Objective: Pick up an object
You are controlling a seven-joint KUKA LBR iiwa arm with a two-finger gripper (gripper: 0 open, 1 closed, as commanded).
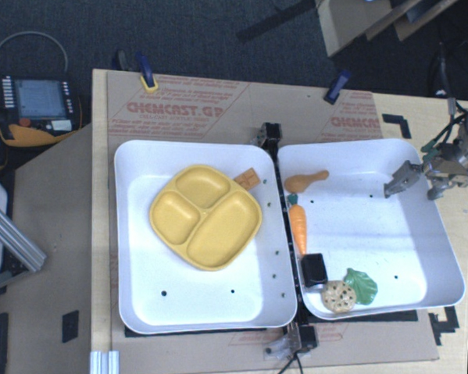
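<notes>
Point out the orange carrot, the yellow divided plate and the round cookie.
orange toy carrot [297, 229], camera view, mid-body.
yellow three-compartment plastic plate [185, 246], camera view, its lower rim.
round speckled cookie [338, 296], camera view, its centre.

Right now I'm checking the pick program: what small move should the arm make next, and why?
Probably swing the gripper left across the right bin. It hangs open near that bin's far right corner with nothing between its fingers, while the carrot, drumstick and cookie lie along the bin's left side.
</notes>
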